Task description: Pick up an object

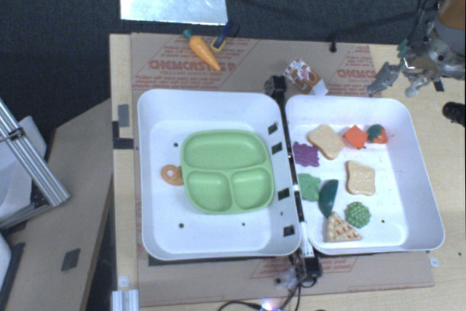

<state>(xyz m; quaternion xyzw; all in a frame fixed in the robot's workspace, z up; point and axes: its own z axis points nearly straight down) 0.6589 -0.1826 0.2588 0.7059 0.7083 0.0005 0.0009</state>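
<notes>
Nothing picked yet. All candidate objects sit loose in the right bin (411, 156): a bread slice (325, 140) near the top, an orange block (354, 136) just right of it, a red-and-green piece (376, 132) beside that. Lower down: a second bread slice (360, 178), a purple piece (306, 154), a green leafy piece (309, 186), a dark teal piece (328, 195), a round green piece (357, 214) and a pizza slice (340, 229) near the front edge.

The left bin (156, 222) carries a green divided plate (223, 170), with a small pretzel (172, 175) just beside the plate's left edge.

The hand (408, 76) hangs over the table (342, 62) just beyond the right bin's far right corner, apart from every object. Its fingers look spread and nothing sits between them.

Outside the bins, a toy carrot (203, 52) and a small patterned block (301, 75) lie on the table.

Judgement: task is at the start. Left to do: move over a target, descend, close, lift. The orange block and upper bread slice are the closest options.
</notes>
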